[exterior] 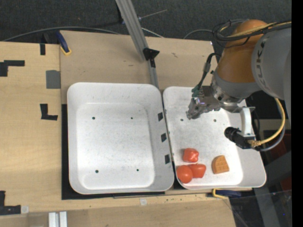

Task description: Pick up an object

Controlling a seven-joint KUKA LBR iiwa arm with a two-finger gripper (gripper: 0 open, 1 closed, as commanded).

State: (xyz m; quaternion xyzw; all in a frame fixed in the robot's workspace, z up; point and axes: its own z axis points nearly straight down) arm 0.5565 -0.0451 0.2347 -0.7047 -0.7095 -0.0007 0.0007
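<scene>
Over the right bin (246, 174), toward its far edge, the gripper (194, 111) is being held low above bare floor; how far it is parted cannot be told, and nothing is being seen in its grasp. Toward the near edge of that bin, three red pieces (191, 164) are lying clustered by the left wall, well apart from the gripper. Just beside them, a smaller orange piece (220, 164) is resting. The left bin (78, 126) is being left bare.

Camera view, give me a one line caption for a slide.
Arm's gripper hovers over the right bin, far from three red pieces and an orange block at its near end.
</scene>
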